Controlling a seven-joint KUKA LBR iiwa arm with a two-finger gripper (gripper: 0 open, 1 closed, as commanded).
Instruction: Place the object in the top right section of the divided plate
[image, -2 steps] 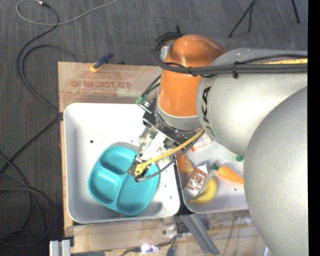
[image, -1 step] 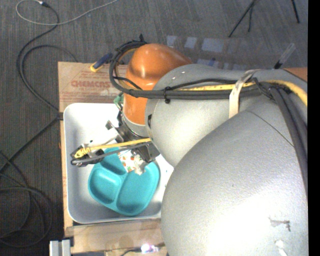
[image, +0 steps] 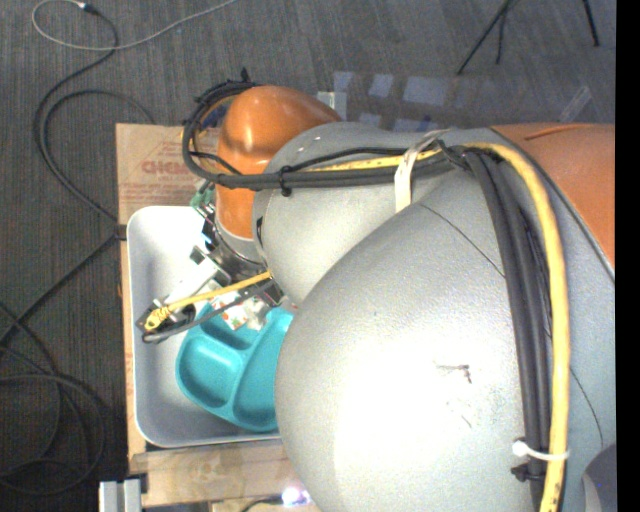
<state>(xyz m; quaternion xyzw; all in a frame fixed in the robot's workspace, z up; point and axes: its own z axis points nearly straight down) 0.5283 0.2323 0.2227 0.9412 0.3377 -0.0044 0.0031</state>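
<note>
A teal divided plate (image: 228, 375) lies in the white bin (image: 150, 300) on the left, and the arm covers its right part. The arm's grey body and orange band (image: 262, 130) reach over the bin from the right. The wrist end with its black parts (image: 225, 262) hangs above the plate's far edge. A yellow cable (image: 195, 297) runs from there toward the bin's left side. The fingers are hidden beneath the wrist and the arm. Any object at the gripper is hidden too.
The bin stands on a brown cardboard sheet (image: 150, 165) over dark carpet (image: 60, 200). Black and white cables lie on the floor at left and top. The large grey arm link (image: 430, 340) blocks the right half of the scene.
</note>
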